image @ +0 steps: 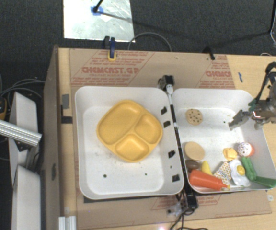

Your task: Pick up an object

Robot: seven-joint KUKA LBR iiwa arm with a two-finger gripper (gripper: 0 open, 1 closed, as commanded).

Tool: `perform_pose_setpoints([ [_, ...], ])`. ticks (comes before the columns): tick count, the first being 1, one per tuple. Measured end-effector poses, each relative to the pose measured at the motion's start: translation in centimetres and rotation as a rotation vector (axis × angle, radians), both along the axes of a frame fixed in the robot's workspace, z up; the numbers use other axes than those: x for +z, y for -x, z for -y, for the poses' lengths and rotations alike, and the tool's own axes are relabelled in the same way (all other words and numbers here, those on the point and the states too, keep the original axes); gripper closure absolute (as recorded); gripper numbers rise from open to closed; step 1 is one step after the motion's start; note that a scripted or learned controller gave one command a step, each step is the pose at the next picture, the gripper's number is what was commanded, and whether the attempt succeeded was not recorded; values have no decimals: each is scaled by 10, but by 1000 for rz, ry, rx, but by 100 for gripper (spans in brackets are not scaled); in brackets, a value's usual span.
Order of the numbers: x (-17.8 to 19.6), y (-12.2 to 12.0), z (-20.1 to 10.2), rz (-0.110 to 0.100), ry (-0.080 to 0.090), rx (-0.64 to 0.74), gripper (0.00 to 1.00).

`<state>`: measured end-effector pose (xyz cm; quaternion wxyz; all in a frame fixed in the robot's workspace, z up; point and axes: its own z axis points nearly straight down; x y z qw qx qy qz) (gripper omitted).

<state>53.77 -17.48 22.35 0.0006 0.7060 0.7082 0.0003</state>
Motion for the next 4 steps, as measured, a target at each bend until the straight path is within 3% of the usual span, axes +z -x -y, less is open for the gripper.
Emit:
perform_pose_setpoints([
  [1,-145,8,25,-1,0,-4,0],
  [2,-139,52,29,0,1,-4,0],
  [3,-138,-23,-50,6,-3,11,0],
  [4,-140,54,-63,-5,-2,-3,0],
])
